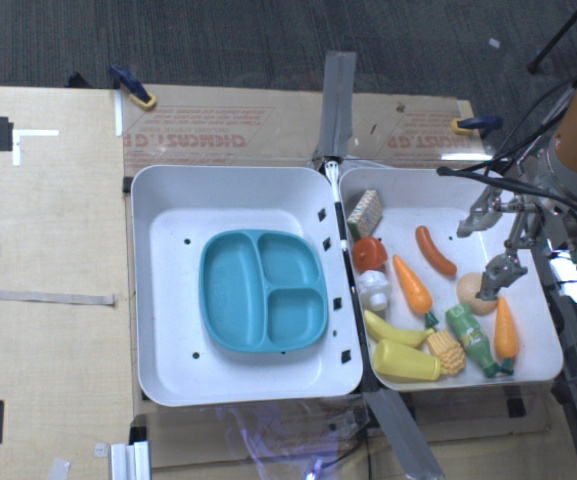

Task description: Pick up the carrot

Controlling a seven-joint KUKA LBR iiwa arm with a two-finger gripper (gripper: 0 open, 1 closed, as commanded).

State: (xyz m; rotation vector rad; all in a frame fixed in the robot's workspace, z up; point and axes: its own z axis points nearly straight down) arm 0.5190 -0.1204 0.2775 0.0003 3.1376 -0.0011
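Observation:
Two orange carrots lie in the right bin (448,183). One carrot (411,286) rests near the bin's middle, its green tip toward the front. A second carrot (506,328) lies by the right wall. My gripper (488,248) hangs over the right part of the bin, open, with nothing between its fingers. Its lower fingertip (500,272) sits just above a tan round piece (473,296), and the second carrot is a short way in front of it.
The right bin also holds a red sausage (435,250), a tomato (368,253), a white bulb (373,288), a banana (393,330), corn (446,350), a green bottle (471,338) and a sandwich slice (365,211). A blue divided plate (265,290) lies in the left bin (158,268).

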